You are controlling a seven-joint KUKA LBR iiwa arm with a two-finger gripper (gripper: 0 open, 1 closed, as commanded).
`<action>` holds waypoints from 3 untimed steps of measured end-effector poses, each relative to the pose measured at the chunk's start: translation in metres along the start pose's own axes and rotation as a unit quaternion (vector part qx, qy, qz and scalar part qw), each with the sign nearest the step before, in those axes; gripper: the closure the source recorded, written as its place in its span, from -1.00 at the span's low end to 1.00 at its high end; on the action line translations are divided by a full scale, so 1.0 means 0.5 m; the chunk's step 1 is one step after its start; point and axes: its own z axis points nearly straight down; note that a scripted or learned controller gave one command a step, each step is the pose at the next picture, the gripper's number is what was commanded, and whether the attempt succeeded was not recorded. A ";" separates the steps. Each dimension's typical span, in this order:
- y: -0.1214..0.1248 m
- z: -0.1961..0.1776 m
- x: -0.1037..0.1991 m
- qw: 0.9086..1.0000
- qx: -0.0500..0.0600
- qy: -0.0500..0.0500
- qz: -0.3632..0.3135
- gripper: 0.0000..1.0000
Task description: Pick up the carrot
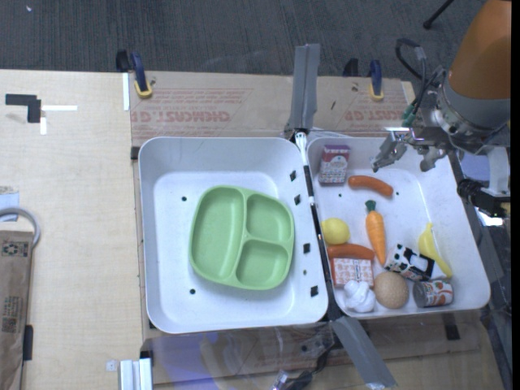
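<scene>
tapered orange carrot (374,231) with green top in glossy white right bin (463,218), metal gripper (404,154) at its 1 o'clock, fingers spread, grasping nothing

floor: dark carpet (203,15) | bench: pale wood (73,201) | cardboard sheet (203,108) clamped at back

I have two bins side by side — the left bin (154,218) holds a tray (241,237) near its middle. In the right bin (467,242), the carrot (374,229) lies mid-bin, a lemon (335,231) just left of it, a sausage (370,185) behind it, a can (334,162) at the far left corner. The banana (435,249) lies right of the carrot. Along the near edge — garlic (358,296), an egg (391,289), a tin (432,292). The gripper (405,154) hangs over the far right part.
</scene>
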 end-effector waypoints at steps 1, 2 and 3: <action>0.021 0.297 0.005 1.000 0.000 0.000 -0.002 -1.00; -0.018 0.352 -0.047 1.000 0.000 0.000 -0.018 -1.00; -0.018 0.334 -0.048 1.000 0.001 0.001 -0.017 1.00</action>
